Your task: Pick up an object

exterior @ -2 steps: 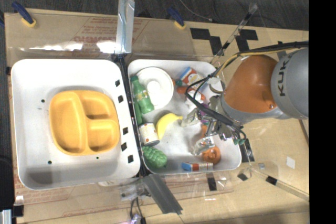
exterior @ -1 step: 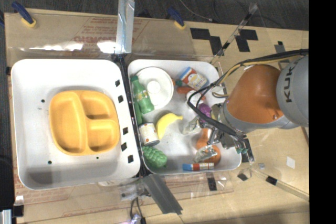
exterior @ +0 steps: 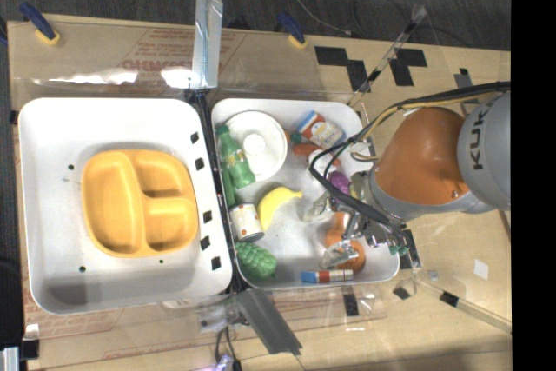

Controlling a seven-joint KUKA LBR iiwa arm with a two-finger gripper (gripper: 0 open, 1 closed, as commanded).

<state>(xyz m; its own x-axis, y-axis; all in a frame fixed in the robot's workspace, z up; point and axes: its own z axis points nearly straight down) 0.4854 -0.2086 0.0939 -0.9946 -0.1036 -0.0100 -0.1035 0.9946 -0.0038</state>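
Pincer (exterior: 347,241) is down in the right-hand shallow white bin (exterior: 375,275), near its lower right corner, wrist and cabling crowding above it. Can't tell how it's set or whether it has anything: the metal parts blur into the clutter there.

Likely target, my read: the small orange object (exterior: 337,228) touching or right under the pincer, with a second orange-and-white lump (exterior: 345,254) just below it. Too small and muddled to give shape or long axis for either. Both lie at the pincer, not off to a side, so the coming move looks like a close and lift rather than a traverse.

Around it in the same bin:
- red-and-blue marker-like stick (exterior: 328,276) flat along the bottom wall, long axis left-right, just below the pincer
- purple small piece (exterior: 338,182) just above, under the black cable
- yellow banana-shaped toy (exterior: 277,203) to the left, mid-bin
- green knobbly toy (exterior: 255,260) lower left corner
- small can with a white and red label (exterior: 246,222) and a green bottle (exterior: 233,159) along the left wall
- white round bowl (exterior: 256,143) and an orange-and-white printed packet (exterior: 319,131) at the top

Left white bin (exterior: 43,135) holds a yellow divided plastic tray (exterior: 139,202), well apart.

Risk: bin's right wall and bottom wall are both close to the pincer, and the stick is near enough to get snagged.
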